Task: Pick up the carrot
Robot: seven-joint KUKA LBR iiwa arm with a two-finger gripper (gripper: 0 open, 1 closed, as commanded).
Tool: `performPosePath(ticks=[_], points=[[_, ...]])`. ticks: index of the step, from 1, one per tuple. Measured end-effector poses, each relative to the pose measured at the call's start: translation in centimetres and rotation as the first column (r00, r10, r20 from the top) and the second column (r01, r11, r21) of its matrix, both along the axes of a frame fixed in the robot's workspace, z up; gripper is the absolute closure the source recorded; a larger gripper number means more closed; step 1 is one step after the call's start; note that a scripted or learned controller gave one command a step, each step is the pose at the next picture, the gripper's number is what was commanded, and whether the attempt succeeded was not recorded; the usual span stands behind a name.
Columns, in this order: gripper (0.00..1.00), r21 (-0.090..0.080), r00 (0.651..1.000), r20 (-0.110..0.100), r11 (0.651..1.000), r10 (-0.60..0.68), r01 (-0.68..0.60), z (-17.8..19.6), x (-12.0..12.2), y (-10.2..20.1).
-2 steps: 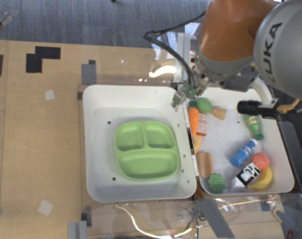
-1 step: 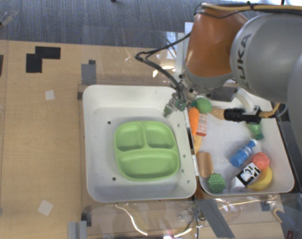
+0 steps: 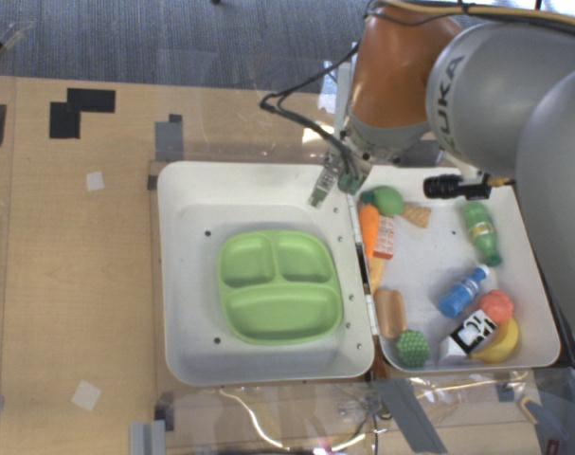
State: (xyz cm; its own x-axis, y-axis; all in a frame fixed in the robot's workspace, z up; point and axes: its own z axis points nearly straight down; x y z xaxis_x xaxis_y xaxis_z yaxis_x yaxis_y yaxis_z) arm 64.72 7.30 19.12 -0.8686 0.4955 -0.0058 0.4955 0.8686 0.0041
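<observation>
Carrot (image 3: pixel 368 227) beside right bin's left wall (image 3: pixel 356 245), hand (image 3: pixel 332 184) above the divide, grip unclear

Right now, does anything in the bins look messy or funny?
Nothing looks spilled or broken. The green tray lies flat in the left bin. The toys are all heaped in the right bin, and the carrot lies against its left wall, partly over the red packet. The gripper hangs above the wall between the bins.
</observation>
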Motion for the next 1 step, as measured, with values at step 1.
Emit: performPosePath(ticks=[1], points=[[1.00, 0.003, 0.983, 0.004, 0.983, -0.184, 0.184, 5.32, -2.75, -3.10]])
